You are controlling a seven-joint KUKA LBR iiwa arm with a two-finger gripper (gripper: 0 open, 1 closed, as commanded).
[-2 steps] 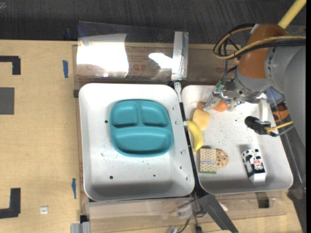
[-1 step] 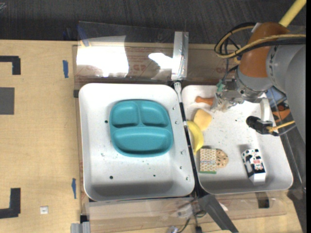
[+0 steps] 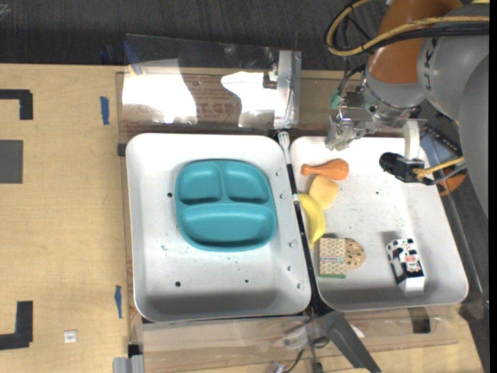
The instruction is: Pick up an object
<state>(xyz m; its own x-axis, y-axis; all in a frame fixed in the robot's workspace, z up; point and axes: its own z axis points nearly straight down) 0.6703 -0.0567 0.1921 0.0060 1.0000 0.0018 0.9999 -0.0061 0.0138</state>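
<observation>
Gripper (image 3: pixel 342 134) just above the orange drumstick toy (image 3: pixel 326 169) in right bin (image 3: pixel 435 231)

Grey robot arm (image 3: pixel 458 68) wearing an orange band (image 3: pixel 404 33), with black and yellow cables (image 3: pixel 357 14) looping beside its metal wrist

Your grey KUKA arm (image 3: pixel 458 61) enters at the two o'clock corner of the camera view and reaches toward nine o'clock. Its orange band (image 3: pixel 408 41) sits just above the wrist, with black and yellow cables looping over it toward twelve o'clock. Below the band, the metal two-finger gripper (image 3: pixel 342 134) points down toward six o'clock, hanging at the end of the wrist.
</observation>
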